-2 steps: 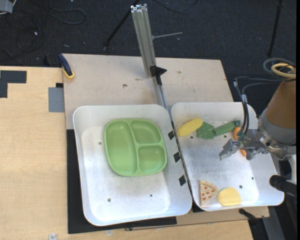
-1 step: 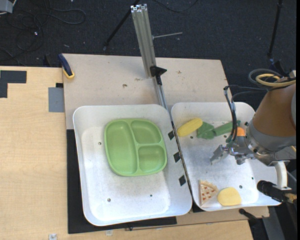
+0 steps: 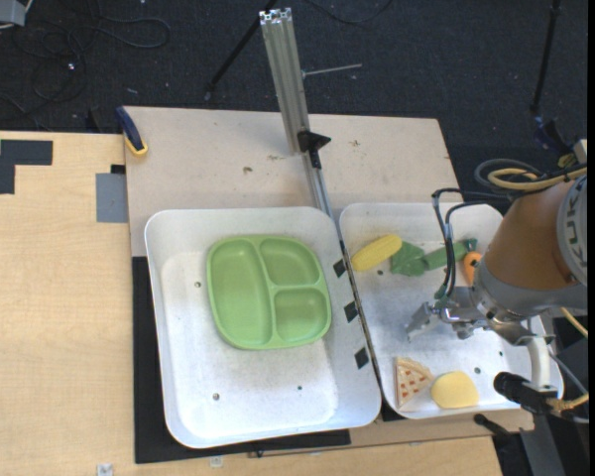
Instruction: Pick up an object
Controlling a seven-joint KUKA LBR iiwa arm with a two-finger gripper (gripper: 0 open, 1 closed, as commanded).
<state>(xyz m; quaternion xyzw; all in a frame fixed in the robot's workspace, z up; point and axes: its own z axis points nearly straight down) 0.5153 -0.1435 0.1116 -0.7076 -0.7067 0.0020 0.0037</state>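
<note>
In the right bin (image 3: 377,405) lie a yellow corn cob (image 3: 375,252), a green toy with an orange end (image 3: 414,259), a pizza slice (image 3: 410,380) and a yellow lemon-like piece (image 3: 455,391). My gripper (image 3: 428,318) hangs low over the bin's bare middle, below the green toy and above the pizza slice. The grey wrist and the orange band cover the bin's right part. Nothing shows in the gripper's grasp.
A green divided plate (image 3: 270,292) lies in the left bin (image 3: 164,266). An upright metal post (image 3: 286,77) stands behind the bins, and a rail with black clips (image 3: 347,310) runs between them. A blue and yellow tool (image 3: 132,131) lies at the board's back left corner.
</note>
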